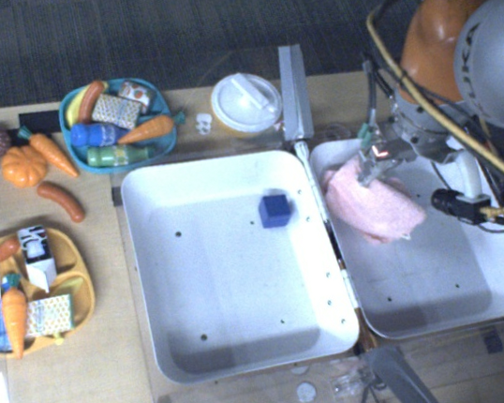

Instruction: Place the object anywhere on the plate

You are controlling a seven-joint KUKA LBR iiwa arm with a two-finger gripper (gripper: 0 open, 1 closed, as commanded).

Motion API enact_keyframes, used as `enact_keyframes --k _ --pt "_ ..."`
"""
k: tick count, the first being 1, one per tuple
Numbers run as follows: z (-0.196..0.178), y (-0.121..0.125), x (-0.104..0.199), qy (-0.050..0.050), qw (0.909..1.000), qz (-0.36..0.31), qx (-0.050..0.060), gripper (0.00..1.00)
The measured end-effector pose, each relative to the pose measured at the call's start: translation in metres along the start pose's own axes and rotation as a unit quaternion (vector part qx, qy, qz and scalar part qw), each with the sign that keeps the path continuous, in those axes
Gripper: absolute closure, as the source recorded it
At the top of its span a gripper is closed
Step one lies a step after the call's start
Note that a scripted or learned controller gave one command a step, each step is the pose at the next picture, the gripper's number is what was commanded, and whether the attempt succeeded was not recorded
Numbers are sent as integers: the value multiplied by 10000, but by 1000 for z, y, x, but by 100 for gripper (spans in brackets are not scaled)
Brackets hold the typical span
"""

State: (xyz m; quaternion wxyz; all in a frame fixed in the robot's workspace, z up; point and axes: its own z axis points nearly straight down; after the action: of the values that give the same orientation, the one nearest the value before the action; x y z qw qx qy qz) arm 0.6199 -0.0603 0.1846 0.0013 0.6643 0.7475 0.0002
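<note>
A small blue cube lies on the floor of the left bin, in its upper right part. A pink plate rests in the upper left of the right bin, close to the wall between the bins. My gripper hangs over the plate's far edge, right at its surface, and its tip is hard to make out against the pink. The grey arm with its orange band reaches in from the upper right. The cube is well to the left of the gripper, apart from it.
A blue bowl of toy food, a yellow tray of toys, a toy pumpkin, a carrot and a sausage lie on the bench at left. A white round lid and a metal bar sit behind the bins. Cables hang over the right bin.
</note>
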Motion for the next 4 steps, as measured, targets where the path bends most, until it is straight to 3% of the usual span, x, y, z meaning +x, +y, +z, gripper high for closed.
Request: enact_keyframes --k 1,2,3,4 --pt "-40 2 1 4 10000 -44 -6 100" --pt "-37 15 60 5 9788 -2048 -12 100" --pt "-31 26 110 2 9180 -3967 -24 100" --pt "-48 42 160 -2 8200 -5724 -37 100"
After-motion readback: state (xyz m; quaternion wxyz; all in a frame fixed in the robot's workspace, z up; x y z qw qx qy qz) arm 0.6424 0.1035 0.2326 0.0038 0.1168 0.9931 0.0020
